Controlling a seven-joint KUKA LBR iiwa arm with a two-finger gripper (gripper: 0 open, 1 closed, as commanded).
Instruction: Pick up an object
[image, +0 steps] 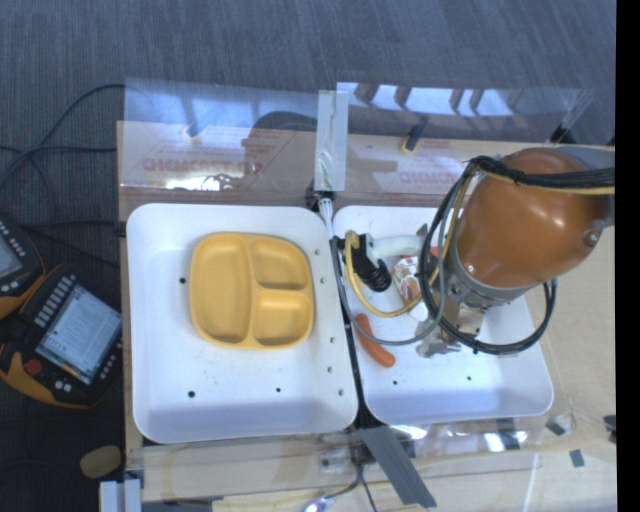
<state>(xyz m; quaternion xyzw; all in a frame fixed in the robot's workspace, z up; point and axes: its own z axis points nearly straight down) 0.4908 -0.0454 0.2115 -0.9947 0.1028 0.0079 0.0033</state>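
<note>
Single fixed overhead camera, slanted down.
It takes in both bins (240, 420) whole from moderate range; the arm (520, 230) enters from frame right.

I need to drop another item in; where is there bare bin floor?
Left bin: free strip in front of the yellow tray and beside it. Right bin: bare front floor past the carrot. Crowded by the divider, where arm, cables and small items cluster.

bench (230, 165), two white bins (160, 400) side by side on it
</note>
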